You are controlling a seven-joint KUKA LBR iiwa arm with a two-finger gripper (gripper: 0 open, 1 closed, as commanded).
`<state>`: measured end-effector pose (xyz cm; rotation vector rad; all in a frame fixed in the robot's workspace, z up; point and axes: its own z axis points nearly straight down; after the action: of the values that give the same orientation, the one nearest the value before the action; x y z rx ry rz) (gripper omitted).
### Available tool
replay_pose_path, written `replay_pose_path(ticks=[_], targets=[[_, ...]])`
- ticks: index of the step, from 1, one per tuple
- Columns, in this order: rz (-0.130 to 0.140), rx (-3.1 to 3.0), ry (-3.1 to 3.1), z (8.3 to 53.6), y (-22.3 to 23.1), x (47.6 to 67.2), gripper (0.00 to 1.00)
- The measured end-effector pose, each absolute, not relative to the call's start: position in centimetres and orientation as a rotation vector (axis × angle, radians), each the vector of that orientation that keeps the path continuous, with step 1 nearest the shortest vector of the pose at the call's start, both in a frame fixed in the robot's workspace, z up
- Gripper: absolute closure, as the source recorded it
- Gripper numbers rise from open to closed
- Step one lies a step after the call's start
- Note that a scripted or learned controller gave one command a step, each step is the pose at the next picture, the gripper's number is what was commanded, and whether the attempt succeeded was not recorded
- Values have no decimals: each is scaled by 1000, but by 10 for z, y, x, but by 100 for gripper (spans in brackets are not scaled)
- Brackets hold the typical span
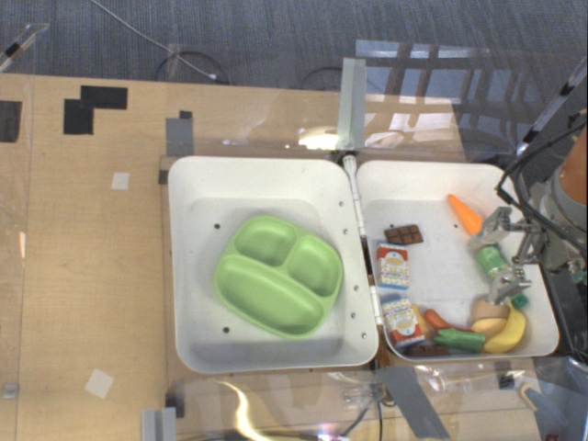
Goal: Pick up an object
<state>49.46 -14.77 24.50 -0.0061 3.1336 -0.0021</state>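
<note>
Wooden bench (83,274), 2 white bins (266,177), grey carpet (276,16) beyond

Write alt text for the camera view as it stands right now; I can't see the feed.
The tool sits low in the right bin, its fingers either side of a green object, near a carrot, banana and small boxes. The left bin holds a green divided plate.
</note>
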Motion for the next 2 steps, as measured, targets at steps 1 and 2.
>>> replay_pose_path(ticks=[1,2], targets=[[-1,113,3135,98,-169,531,0],[-3,88,3129,89,-188,585,0]])
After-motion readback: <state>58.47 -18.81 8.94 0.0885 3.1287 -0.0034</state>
